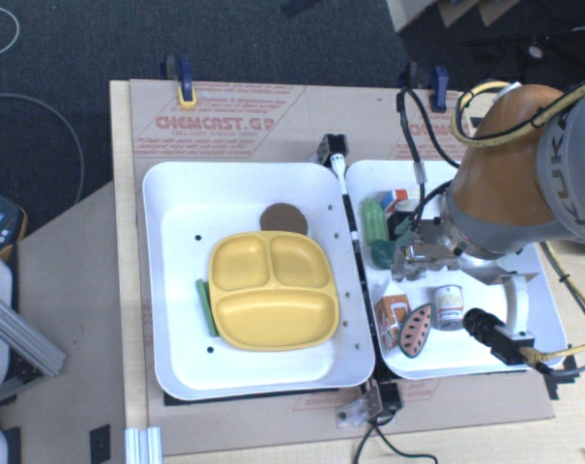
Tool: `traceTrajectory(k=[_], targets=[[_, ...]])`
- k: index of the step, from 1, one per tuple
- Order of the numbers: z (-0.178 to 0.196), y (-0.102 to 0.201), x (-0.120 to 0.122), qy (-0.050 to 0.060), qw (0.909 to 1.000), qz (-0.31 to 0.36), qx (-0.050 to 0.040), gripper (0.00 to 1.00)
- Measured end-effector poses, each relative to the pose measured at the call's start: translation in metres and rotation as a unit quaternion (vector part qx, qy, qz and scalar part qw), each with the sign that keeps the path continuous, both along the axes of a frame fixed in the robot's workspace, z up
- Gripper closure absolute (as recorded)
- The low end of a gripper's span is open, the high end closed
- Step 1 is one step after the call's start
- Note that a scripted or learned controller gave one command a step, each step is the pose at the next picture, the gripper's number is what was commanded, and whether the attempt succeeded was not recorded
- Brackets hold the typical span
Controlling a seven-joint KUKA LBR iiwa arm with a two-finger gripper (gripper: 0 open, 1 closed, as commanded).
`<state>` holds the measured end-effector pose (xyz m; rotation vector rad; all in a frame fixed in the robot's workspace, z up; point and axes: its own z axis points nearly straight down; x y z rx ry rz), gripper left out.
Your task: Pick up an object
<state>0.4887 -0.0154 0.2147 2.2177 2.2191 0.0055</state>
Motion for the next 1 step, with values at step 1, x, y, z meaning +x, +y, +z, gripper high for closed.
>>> traceTrajectory(k=[1], targets=[[0.0941, 0.0929, -0.0089, -0.002, 1.0, 0.006, 0.0023, 1.0]])
